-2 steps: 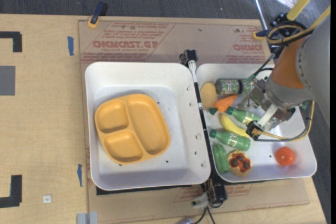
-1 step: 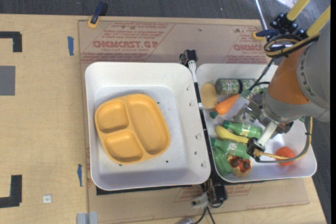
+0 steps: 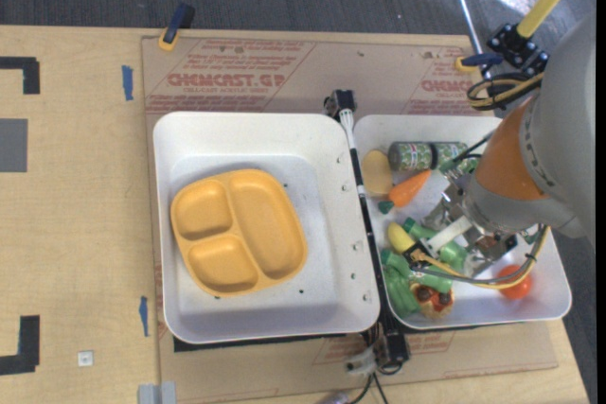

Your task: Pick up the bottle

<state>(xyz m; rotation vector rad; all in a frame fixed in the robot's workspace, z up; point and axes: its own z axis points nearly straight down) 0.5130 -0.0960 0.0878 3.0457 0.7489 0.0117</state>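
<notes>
The bottle (image 3: 426, 154) lies on its side at the far end of the right bin (image 3: 554, 303), with a dark green label and a pale cap end pointing right. My gripper (image 3: 451, 237) hangs low in the middle of that bin, nearer the camera than the bottle and apart from it. It sits among the toy foods, and nothing shows held in it. The grey arm with its orange band (image 3: 507, 166) covers the bin's right side.
An orange carrot (image 3: 409, 188) and a beige piece (image 3: 377, 173) lie just below the bottle. Green and yellow toys (image 3: 402, 284) and a red-orange one (image 3: 514, 283) crowd the near end. The left bin (image 3: 189, 132) holds a yellow divided plate (image 3: 237, 230).
</notes>
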